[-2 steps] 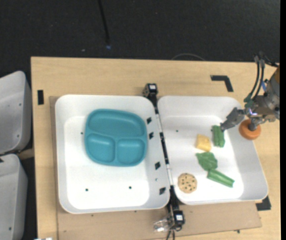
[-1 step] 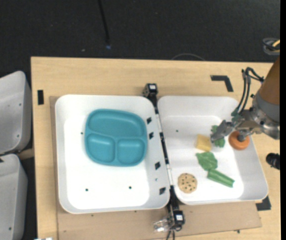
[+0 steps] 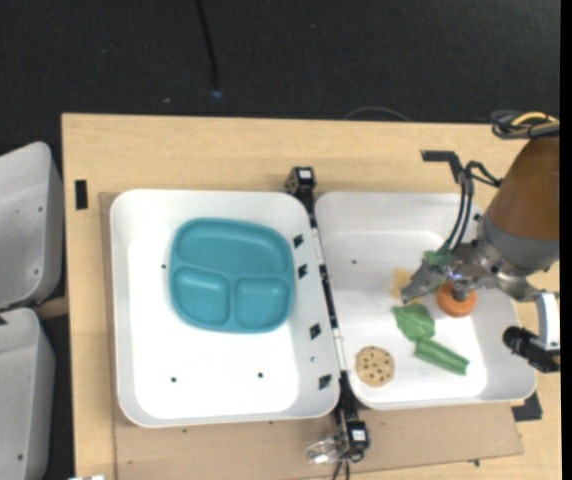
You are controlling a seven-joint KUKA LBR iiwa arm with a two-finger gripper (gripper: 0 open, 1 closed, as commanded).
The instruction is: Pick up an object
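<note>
Camera view looks down on a wooden worktop (image 3: 216,153) carrying two white bins. The left bin (image 3: 146,368) holds a teal divided plate (image 3: 232,274) near its far middle. The right bin (image 3: 386,218) holds the loose things: a round cookie (image 3: 374,365) near its front edge beside the divider, a green leafy piece (image 3: 415,321) and a green pod-shaped piece (image 3: 442,357) toward the middle front, a small yellow piece (image 3: 402,282) partly hidden, and an orange round object (image 3: 456,301) toward the right side.

The gripper (image 3: 444,278) hangs low over the right half of the right bin, just beside or on the orange object; whether it is spread or pinched together I cannot tell, since the wrist hides it from above.

My judgement: the step in hand is settling onto the orange object. To do it well, the arm should centre on that object, come straight down until the tips straddle its widest part, and close only then. The leafy piece and the yellow piece lie close, so a slanted approach risks nudging them or pinching two things at once. A slow vertical lift would show whether the hold is real.
</note>
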